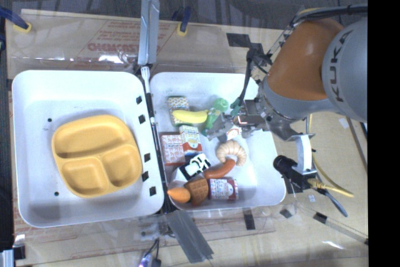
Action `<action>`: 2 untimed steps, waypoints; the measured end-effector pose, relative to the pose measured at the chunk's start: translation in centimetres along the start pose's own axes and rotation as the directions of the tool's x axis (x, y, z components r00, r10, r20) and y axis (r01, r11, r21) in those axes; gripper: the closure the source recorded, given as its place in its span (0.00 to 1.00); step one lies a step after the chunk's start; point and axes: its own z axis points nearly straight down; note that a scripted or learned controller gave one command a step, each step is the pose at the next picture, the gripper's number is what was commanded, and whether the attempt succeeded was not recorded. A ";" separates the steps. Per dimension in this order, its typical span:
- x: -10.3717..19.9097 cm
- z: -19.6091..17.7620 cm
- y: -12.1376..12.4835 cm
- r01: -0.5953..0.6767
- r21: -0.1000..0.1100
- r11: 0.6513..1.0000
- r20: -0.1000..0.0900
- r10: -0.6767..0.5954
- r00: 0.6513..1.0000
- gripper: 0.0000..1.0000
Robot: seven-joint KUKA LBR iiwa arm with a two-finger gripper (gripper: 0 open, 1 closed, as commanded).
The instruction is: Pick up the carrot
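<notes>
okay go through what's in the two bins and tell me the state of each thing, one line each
Yellow tray: flat in the left bin, compartments bare.
Banana: lying in the right bin.
Croissant: lying among the pile.
Can: on its side.
Carrot: lying at the near left corner, not gripped.
Gripper: low over the pile, by the banana.

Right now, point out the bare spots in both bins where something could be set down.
Left bin: bare floor all round the yellow divided tray, widest along the top edge. Right bin: a bare strip along the top wall above the banana, and a patch at lower right beside the can. The middle is crowded, with the gripper low over the pile.
</notes>
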 end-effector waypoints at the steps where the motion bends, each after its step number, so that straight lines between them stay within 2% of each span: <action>1: -1.6 9.4 -2.4 0.336 -0.002 0.942 0.001 -0.336 0.942 0.00; 2: 1.0 14.2 -1.8 0.247 -0.021 0.969 0.011 -0.247 0.969 0.00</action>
